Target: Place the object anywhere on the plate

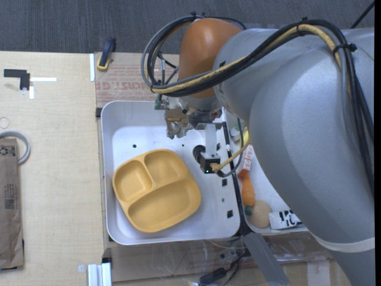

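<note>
A yellow plate (156,189) with three compartments lies in the left white bin (113,159), toward its front left. My gripper (178,126) hangs over the back of that bin, just beyond the plate's far rim, below the orange wrist band. Nothing shows in its grasp. The arm's grey body hides most of the right bin. Along that bin's left side I see an orange carrot-shaped object (247,191), a beige rounded object (259,215) and a white and red packet (247,157).
A white card with black print (287,219) lies at the right bin's front. On the bench to the left are a brown paper bag (9,207) and a black bracket (16,75). A blue and yellow tool (107,53) lies behind the left bin.
</note>
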Tool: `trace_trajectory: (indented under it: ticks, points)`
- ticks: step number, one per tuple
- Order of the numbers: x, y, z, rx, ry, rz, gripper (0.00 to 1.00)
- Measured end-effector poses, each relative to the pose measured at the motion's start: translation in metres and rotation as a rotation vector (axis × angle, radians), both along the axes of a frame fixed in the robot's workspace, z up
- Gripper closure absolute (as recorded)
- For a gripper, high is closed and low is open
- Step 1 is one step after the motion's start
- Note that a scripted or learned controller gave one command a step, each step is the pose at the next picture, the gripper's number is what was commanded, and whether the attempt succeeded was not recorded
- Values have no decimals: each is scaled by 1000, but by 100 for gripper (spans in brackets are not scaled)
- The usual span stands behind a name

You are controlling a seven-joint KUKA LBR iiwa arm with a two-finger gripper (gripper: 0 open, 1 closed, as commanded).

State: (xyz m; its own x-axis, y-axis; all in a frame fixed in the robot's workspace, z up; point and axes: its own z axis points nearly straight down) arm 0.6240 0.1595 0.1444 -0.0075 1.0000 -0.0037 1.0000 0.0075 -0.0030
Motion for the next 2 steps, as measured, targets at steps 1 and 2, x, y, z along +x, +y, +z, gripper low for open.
trace_trajectory:
  ticks: [1, 2]
  points:
    - [8, 34, -46, 0, -2, -366, 100]
    - [35, 66, -52, 1, -4, -764, 100]
